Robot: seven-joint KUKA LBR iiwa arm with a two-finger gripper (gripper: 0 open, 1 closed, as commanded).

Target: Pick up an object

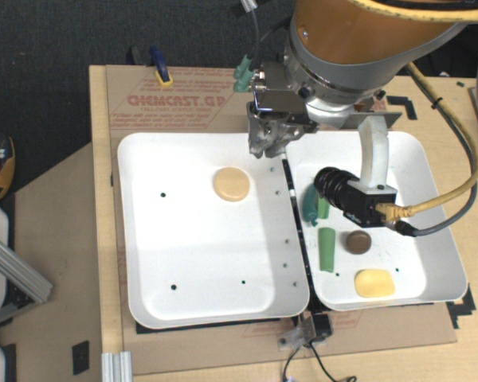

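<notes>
A tan round disc (232, 185) lies in the left bin (143, 237), towards its back right. The right bin (438, 245) holds a green cylinder (326, 250), a teal piece (311, 206), a small brown round object (358, 243) and a yellow block (374, 283). My gripper (269, 142) hangs over the back end of the divider between the bins, right of and behind the disc. Nothing can be seen held in it.
A black cylindrical unit (344, 194) with a yellow cable (438, 200) hangs off the arm over the right bin, above the teal piece. The bins rest on a cardboard sheet (183, 94). A blue and yellow clamp (161, 68) sits at its back edge.
</notes>
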